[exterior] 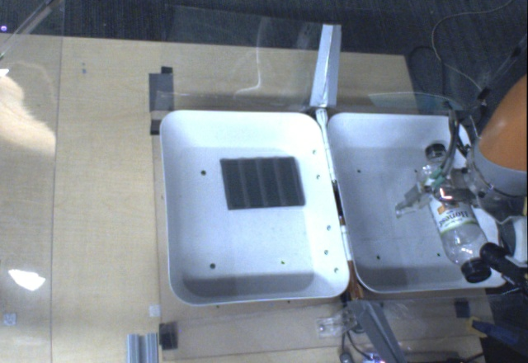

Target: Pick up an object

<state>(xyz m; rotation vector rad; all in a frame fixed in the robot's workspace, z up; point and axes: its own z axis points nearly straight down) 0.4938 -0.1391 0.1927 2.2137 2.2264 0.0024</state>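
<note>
A clear plastic bottle (455, 228) with a white label lies in the right bin (371, 188), near that bin's right side, its length running from upper left to lower right. My gripper (429, 188) hangs low over the bottle's upper end, right at it; whether it touches the bottle I cannot tell. Above the gripper the arm's orange band (505, 134) shows at the right edge. In the middle of the left bin (190, 229) lies a dark, ridged rectangular pad (262, 182), flat and far from the gripper.
The two bins meet at a raised rim (334, 196) between them. A metal bracket (326, 64) stands behind that joint. Cables and dark fittings (487, 258) crowd the right bin's near right corner. Bare wooden bench (82, 188) stretches to the left.
</note>
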